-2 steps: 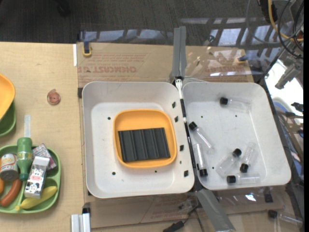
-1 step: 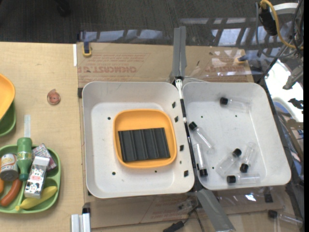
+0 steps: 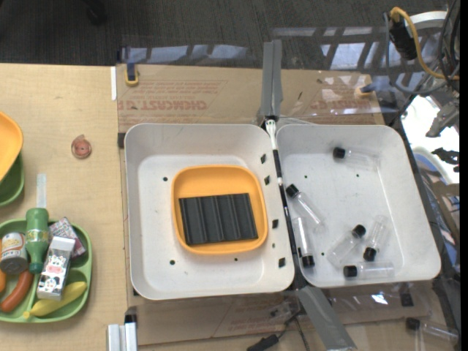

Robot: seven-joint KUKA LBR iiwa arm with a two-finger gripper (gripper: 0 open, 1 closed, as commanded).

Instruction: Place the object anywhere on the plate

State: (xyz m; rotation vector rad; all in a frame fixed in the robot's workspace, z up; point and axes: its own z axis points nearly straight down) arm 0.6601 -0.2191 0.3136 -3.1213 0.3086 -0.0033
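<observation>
Desk, two white bins. Orange plate (image 3: pixel 212 175), frame centre, bears dark ribbed block (image 3: pixel 219 219). Capped vials (image 3: pixel 357 232) lie lower right. Tool (image 3: pixel 443 126), right edge: open or closed, cannot tell. Best: take lone upper vial (image 3: pixel 341 153), grip mid-body.

- Two bins side by side, touching along the middle: left bin (image 3: pixel 146 269), right bin (image 3: pixel 409 196).
- Plate (image 3: pixel 219 181) sits mid left bin; ridged insert (image 3: pixel 219 219) lies on the plate.
- Vials (image 3: pixel 358 258) lie scattered in the right bin: one (image 3: pixel 351 156) near the back, two (image 3: pixel 301 203) along the left wall, the rest clustered front right.
- Tabletop (image 3: pixel 66 93) left of the bins carries a tray of toy food (image 3: pixel 44 273) at front and a small disc (image 3: pixel 82 148) behind it.
</observation>
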